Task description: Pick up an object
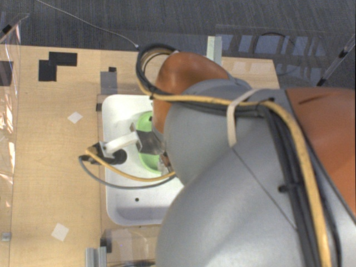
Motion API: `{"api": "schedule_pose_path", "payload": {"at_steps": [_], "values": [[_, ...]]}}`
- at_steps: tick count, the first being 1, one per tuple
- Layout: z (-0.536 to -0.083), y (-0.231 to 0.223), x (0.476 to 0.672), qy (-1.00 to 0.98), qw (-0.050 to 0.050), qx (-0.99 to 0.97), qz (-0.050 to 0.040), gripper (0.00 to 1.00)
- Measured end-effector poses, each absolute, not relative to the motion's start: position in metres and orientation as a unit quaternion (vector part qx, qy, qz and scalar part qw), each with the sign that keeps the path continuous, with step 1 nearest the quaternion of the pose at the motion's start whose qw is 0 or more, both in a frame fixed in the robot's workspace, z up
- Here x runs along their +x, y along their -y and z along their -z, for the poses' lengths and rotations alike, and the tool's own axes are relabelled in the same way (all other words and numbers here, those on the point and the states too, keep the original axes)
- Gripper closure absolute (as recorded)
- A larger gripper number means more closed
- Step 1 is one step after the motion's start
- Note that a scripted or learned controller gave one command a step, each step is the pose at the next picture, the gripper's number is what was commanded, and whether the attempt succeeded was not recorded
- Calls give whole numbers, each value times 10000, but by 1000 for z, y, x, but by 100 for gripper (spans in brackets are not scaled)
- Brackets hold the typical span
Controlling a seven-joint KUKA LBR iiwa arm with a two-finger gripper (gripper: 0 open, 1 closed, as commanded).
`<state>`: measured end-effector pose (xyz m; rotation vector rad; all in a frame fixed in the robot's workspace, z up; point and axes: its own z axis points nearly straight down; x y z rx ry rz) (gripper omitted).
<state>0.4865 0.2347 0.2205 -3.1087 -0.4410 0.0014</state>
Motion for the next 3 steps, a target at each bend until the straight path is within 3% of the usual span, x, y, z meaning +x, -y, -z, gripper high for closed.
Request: {"api": "schedule_pose_path", "payload": {"at_steps": [1,2,3], "values": [[-199,-234,487,1012,10,-9949,1,100],[-210,-235,488,1020,23,-9948,10,100],[-218,-234,487,4093,-2,-9124,-2,100]]}}
